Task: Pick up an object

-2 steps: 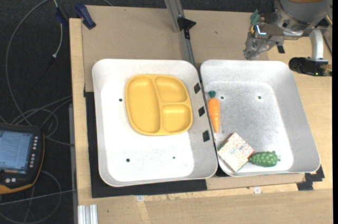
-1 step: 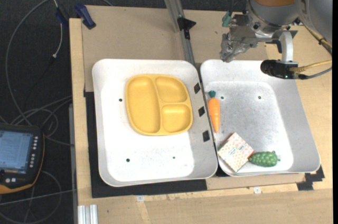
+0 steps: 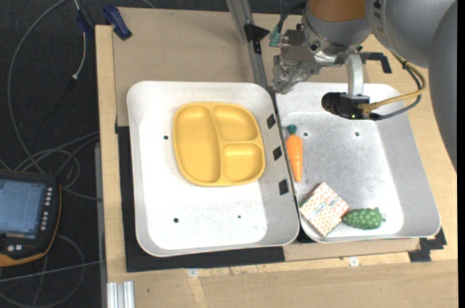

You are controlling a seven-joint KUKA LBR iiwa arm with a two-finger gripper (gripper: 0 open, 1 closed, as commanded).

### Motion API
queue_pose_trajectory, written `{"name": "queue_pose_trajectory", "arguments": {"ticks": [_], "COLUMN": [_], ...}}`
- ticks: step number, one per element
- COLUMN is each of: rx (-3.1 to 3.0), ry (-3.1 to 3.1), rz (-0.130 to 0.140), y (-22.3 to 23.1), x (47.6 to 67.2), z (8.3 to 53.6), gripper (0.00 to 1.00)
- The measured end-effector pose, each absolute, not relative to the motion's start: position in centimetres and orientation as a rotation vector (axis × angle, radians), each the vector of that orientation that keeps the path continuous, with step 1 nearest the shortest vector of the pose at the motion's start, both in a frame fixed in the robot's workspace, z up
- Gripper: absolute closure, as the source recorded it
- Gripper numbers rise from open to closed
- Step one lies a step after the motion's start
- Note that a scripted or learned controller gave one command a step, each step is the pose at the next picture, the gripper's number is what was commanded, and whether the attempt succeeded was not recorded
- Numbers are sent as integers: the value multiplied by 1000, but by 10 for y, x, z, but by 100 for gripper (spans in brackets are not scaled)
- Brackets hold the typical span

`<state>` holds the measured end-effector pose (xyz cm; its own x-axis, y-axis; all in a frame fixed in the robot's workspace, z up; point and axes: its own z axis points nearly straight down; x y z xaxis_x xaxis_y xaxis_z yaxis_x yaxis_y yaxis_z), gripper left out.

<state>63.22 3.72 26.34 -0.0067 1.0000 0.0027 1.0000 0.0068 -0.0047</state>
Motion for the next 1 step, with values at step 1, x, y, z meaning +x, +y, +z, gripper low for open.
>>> {"name": "queue_pose_trajectory", "arguments": {"ticks": [1], "rx": [-2210], "ry": [-2226], "rz": [2], "y": [95], "x": [617], "z": [255], "gripper": [100]}}
